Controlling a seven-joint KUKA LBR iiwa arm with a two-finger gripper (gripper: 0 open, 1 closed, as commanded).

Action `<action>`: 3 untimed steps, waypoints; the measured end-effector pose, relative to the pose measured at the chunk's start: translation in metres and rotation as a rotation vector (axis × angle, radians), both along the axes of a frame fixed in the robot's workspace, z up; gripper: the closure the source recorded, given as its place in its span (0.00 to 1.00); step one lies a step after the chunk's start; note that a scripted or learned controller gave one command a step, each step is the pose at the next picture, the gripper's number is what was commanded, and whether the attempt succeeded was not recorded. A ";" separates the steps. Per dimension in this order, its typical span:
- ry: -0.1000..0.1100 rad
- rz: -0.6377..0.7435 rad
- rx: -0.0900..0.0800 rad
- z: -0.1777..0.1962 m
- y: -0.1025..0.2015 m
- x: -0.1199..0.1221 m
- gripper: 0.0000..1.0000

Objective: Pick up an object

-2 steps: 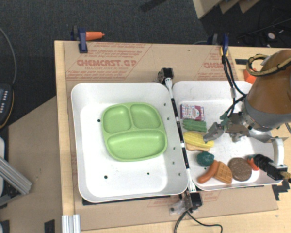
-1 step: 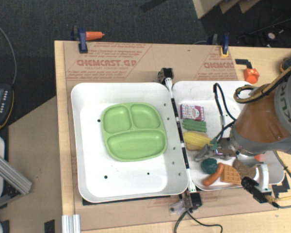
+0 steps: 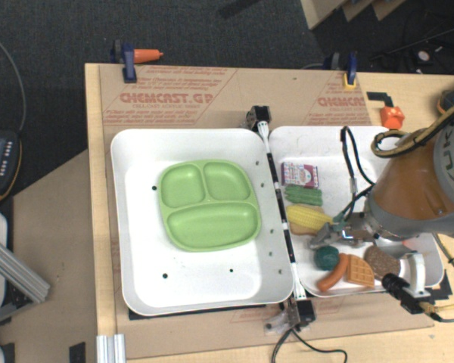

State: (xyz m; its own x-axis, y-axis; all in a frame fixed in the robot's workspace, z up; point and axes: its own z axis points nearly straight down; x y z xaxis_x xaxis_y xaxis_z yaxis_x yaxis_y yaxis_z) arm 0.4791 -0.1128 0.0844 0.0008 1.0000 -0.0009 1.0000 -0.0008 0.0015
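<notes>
Camera view: gripper (image 3: 327, 237) low among toy food at lower right, nothing lifted yet; can't tell its grip.

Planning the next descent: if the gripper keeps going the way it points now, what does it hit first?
Most likely the yellow corn cob: the gripper points left, its tips beside the cob's right end. Depth is unclear, so it may pass above.

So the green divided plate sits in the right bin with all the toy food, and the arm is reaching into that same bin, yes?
Not quite. The camera view shows the green divided plate in the left bin, by itself. The toy food, such as the corn and the waffle, is in the right bin, and the arm does reach into that one, its tool near the corn.
</notes>
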 end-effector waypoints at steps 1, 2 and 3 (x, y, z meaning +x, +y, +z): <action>-0.004 0.004 -0.001 0.000 -0.004 0.068 0.00; -0.007 0.004 -0.003 0.014 -0.032 0.154 0.00; -0.006 0.007 0.000 0.046 0.020 0.190 0.00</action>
